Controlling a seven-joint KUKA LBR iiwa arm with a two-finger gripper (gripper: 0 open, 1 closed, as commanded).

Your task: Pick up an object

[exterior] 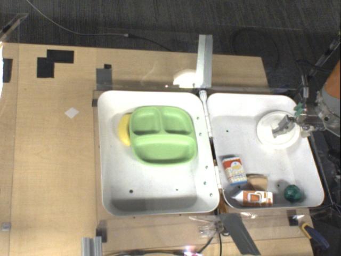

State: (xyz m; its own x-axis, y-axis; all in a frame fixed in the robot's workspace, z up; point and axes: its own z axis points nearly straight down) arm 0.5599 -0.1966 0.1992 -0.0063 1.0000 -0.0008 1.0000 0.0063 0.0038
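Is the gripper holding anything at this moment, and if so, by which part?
Cannot be told. The gripper hangs over the white round dish in the right bin, but no object shows in it.

A divided tray (pixel 161 134) is lying in the left bin (pixel 114 191) over a flat thing (pixel 123 129) at its left edge, while a disc (pixel 277 128), two cartons (pixel 234 170) and a ball (pixel 292 192) are sitting in the right bin (pixel 234 116).
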